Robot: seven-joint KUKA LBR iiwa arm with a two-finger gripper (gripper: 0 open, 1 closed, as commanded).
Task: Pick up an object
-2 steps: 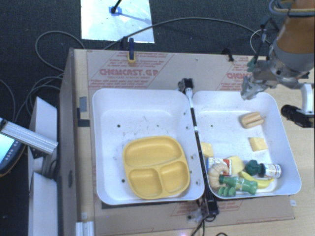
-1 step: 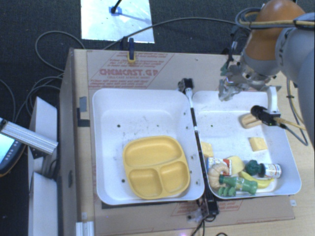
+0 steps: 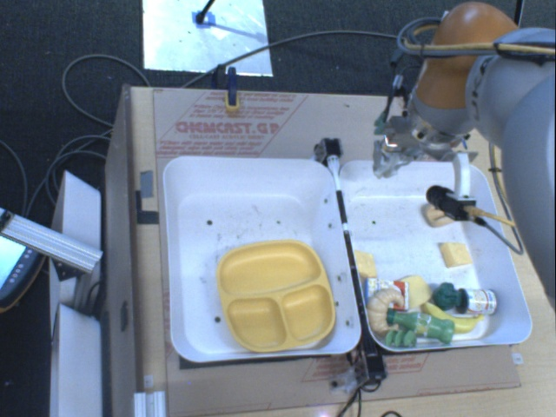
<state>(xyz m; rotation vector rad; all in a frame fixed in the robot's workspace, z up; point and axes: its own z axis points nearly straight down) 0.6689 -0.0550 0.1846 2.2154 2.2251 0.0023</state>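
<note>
Am holding gripper (image 3: 388, 164) over right bin (image 3: 395, 211) at twelve o'clock, nothing grasped; finger state, cannot tell. Toys (image 3: 417, 307) are crowding six o'clock, likely slid downslope.

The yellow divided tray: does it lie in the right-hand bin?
No. The yellow divided tray lies in the left bin, apart from the small items in the right bin.

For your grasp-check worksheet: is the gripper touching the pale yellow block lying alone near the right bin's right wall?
Apart. In the camera view the gripper hangs over the right bin's far left corner, with bare white floor between it and the yellow block.
</note>
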